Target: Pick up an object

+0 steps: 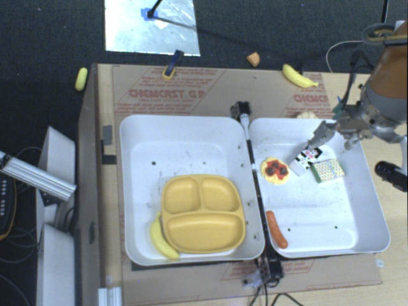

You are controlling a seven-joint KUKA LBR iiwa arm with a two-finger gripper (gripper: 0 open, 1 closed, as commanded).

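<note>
Gripper (310,153) just above pizza (276,170)

Fixed overhead camera, slanted down on both bins (191,123).

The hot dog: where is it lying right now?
The hot dog lies in the right bin, at its front left corner beside the divider between the bins, just below the small pizza.

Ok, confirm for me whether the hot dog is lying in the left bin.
No, the hot dog lies in the right bin, near its front-left corner.
</note>
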